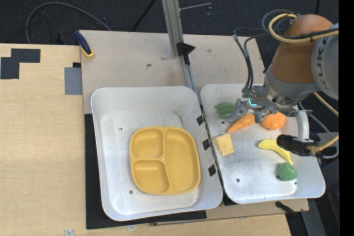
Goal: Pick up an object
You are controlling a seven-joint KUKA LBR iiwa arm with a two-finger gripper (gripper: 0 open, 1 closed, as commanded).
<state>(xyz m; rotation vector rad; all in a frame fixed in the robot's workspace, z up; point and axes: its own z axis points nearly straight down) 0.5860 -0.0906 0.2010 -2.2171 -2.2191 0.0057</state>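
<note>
Camera view, from above at a slant. Pale wood bench [38, 135], dark floor behind with loose cables; a metal post [170, 11] stands at the back.

Two white bins side by side. Left bin [110, 113]: one yellow divided plate [165, 161], three compartments. Right bin [310, 182]: six pieces (toy food, by the look) — one green leafy piece [224, 109], one carrot [240, 123], one orange lump [274, 120], one cheese wedge [224, 145], one banana [272, 146], one green round piece [286, 172].

Claw [250, 103] low over the right bin's far end, just above the carrot; whether it is apart or together, cannot tell.
</note>
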